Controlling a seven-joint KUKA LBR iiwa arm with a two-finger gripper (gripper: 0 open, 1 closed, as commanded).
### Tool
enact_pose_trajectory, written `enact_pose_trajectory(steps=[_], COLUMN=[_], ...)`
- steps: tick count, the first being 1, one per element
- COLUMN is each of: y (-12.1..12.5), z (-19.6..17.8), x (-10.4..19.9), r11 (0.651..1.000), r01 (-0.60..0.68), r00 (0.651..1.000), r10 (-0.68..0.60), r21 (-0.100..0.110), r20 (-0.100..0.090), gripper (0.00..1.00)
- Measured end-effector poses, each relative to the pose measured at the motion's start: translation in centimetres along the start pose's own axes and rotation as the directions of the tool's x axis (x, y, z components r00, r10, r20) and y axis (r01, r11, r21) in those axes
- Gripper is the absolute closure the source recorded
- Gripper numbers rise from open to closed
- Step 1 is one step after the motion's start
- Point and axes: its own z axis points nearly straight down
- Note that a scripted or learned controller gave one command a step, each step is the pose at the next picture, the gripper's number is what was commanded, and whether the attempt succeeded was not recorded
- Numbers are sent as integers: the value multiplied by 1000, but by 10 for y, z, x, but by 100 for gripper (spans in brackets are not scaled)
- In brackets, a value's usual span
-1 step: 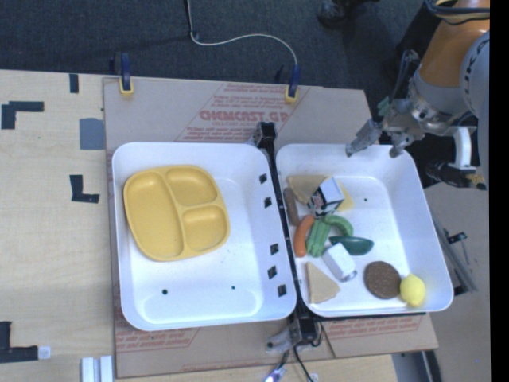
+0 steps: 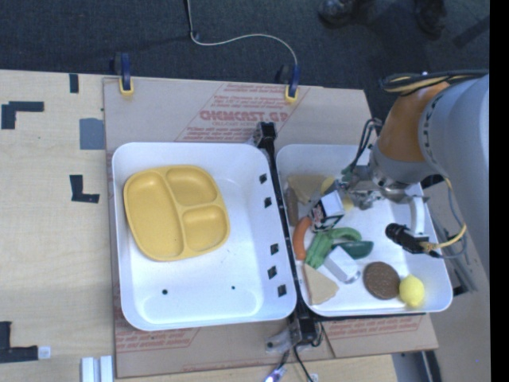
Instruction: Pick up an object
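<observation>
My gripper [image 2: 338, 200] is low in the right bin [image 2: 436, 249], over the upper left part of its pile. Right under it lie a small white and black item [image 2: 328, 208] and a tan flat piece [image 2: 302, 189]. Just below are a green pepper-like toy [image 2: 332, 240] and an orange carrot [image 2: 300, 238]. Further toward the front lie a beige wedge [image 2: 319, 286], a small grey block [image 2: 343, 266], a brown round cookie [image 2: 382, 280] and a yellow lemon [image 2: 412, 291]. Whether anything sits in the gripper is hidden by the wrist.
The left bin [image 2: 199, 293] holds a yellow divided plate [image 2: 176, 211] in its upper left. A black divider [image 2: 276, 213] runs between the bins. The grey arm with its orange band [image 2: 406, 126] and cables covers the right bin's far right side.
</observation>
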Motion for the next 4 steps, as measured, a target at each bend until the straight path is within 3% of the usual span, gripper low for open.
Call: enact_pose_trajectory(steps=[1, 2, 3, 4], y=[43, -4, 55, 21], z=[-6, -8, -8, -8], x=[-4, -4, -6, 22], r11=[1000, 1000, 1000, 1000], r01=[5, 0, 4, 1], r00=[1000, 1000, 1000, 1000], r10=[-6, 0, -4, -1], r21=[21, -7, 6, -7], r20=[5, 1, 9, 2], gripper=[0, 0, 0, 0])
